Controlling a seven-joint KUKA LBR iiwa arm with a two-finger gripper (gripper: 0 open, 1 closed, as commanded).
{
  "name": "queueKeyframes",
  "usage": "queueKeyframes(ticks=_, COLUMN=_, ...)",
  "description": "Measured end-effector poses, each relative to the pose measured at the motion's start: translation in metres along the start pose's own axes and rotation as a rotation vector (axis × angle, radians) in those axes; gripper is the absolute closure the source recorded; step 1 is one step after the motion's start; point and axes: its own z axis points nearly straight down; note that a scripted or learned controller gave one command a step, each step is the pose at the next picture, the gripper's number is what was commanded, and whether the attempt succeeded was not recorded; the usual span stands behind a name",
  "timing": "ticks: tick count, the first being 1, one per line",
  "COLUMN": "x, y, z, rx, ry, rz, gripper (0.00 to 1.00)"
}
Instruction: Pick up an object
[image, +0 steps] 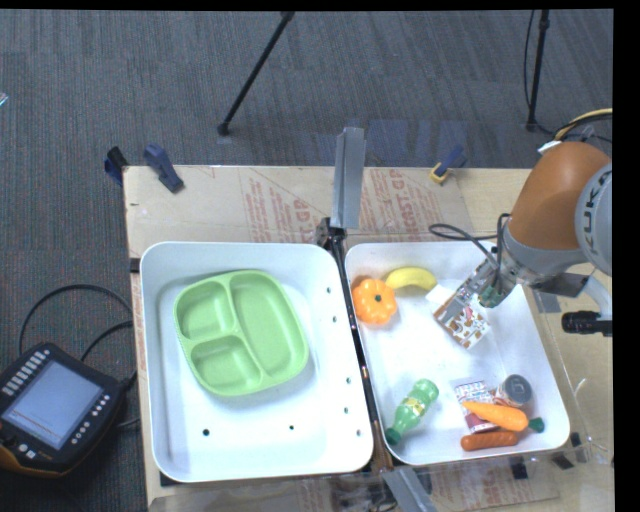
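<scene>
My gripper (484, 293) is over the upper right part of the right bin (440, 352), under the orange-banded wrist. A small brown and white printed packet (461, 320) sits tilted right at the gripper's tip, touching it or just below it; I cannot tell whether it is held. Also in this bin are an orange pumpkin (374, 301), a yellow banana (410, 278), a green bottle (411, 409), a carrot (497, 414), a red sausage (489, 440), a small grey can (517, 389) and a pink-edged wrapper (471, 391).
The left bin (160, 400) holds a green divided plate (240, 330). A grey upright post (348, 185) stands behind the seam between the bins. A pendant with a screen (55, 405) lies on the floor at the left.
</scene>
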Motion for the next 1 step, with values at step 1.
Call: queueKeyframes(ticks=1, x=0.0518, y=0.0237, z=-0.1326, rx=0.002, ry=0.001, rz=0.022, gripper=1.0)
